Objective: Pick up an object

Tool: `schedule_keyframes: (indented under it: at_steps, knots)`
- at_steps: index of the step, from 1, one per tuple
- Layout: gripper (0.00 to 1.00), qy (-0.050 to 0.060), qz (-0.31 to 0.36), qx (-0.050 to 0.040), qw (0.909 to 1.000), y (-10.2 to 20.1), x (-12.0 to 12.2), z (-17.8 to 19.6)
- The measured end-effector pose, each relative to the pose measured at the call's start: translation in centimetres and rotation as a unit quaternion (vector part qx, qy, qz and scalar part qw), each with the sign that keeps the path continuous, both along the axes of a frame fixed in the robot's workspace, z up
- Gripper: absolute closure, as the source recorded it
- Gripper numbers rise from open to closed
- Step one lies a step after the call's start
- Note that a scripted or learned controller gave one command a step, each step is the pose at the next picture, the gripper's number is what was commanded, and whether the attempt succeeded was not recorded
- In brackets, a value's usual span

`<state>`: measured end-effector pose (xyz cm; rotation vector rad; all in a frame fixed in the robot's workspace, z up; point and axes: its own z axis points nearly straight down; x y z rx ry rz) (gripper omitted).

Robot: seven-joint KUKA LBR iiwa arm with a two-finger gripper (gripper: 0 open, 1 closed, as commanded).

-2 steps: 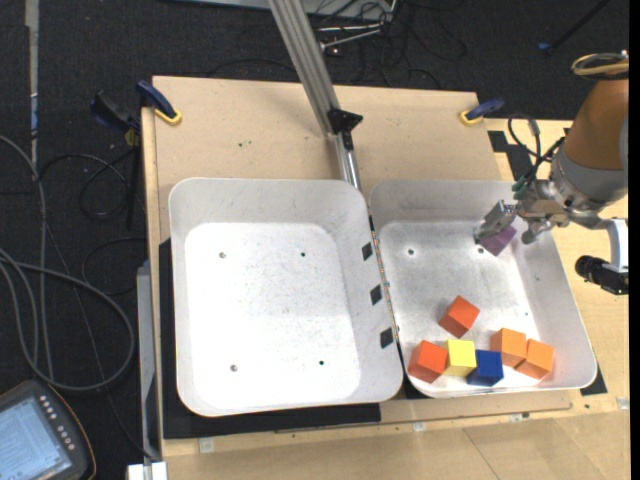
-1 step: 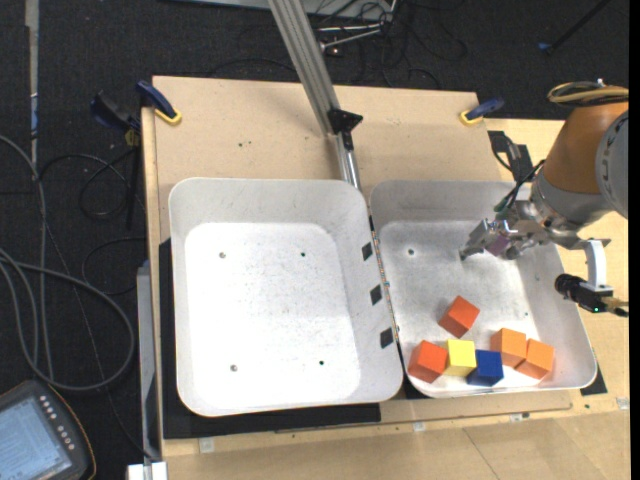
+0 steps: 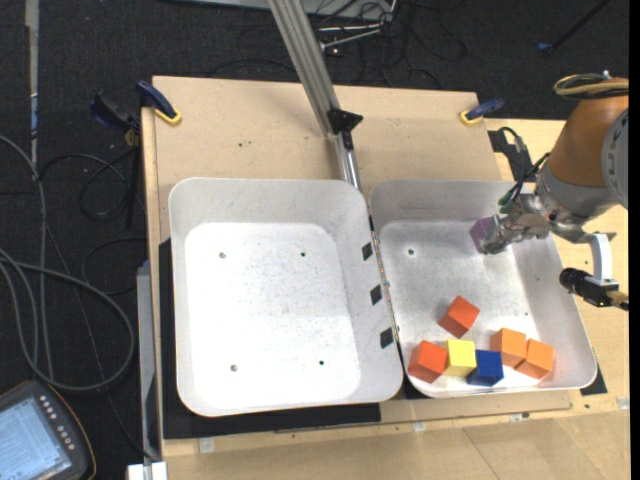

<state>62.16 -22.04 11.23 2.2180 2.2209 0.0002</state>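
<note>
In the right bin (image 3: pixel 420 223) a small purple block (image 3: pixel 481 230) lies near the back wall. My gripper (image 3: pixel 498 241) is down in that bin, right against the purple block's right side; the block shows at its left edge. An orange block (image 3: pixel 460 315) lies alone in the middle of the bin. Along the front wall sits a cluster: a red-orange block (image 3: pixel 429 359), a yellow block (image 3: pixel 461 354), a blue block (image 3: pixel 487 367) and two orange blocks (image 3: pixel 510 344) (image 3: pixel 538 357).
The left bin (image 3: pixel 190 218) stands beside the right one, sharing a middle rim. A slanted metal pole (image 3: pixel 305 53) rises from behind the bins. Clamps sit at the bench's back corners. The arm's orange band (image 3: pixel 585 148) hangs over the right bin's far right corner.
</note>
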Motion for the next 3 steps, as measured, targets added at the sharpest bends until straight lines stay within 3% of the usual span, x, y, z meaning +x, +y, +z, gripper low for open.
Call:
schedule_keyframes:
  at_steps: [3]
  knots:
    - [1.00, -0.004, 0.001, -0.0011, 1.0000, -0.2, -0.7, 18.4]
